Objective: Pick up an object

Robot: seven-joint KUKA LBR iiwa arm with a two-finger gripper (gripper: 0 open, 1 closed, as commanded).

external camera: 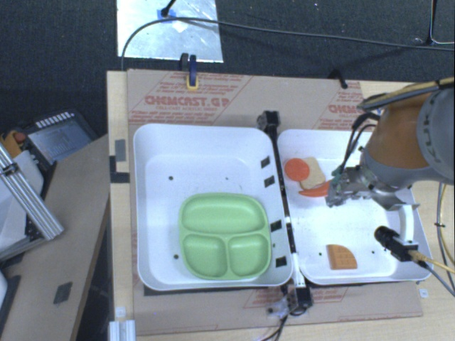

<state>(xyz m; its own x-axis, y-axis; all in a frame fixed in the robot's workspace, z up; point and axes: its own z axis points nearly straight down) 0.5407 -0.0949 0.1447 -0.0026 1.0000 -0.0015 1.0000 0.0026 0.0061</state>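
Observation:
In the right bin (313, 258) lie three small objects: a round orange-red piece (296, 168), a tan slab (312, 173) with a red strip (315, 189) along its lower edge, and a brown toast-like wedge (341, 257) near the front. My gripper (337, 194) hangs low over the right bin, just right of the red strip and close to it. The wrist hides the fingertips. Nothing can be seen held.
The left bin (153, 190) holds a green three-compartment tray (224, 234). A black divider with clips (277, 190) runs between the bins. The arm's grey and orange body (402, 144) covers the right bin's far right part. A cable (426, 263) trails at the right front.

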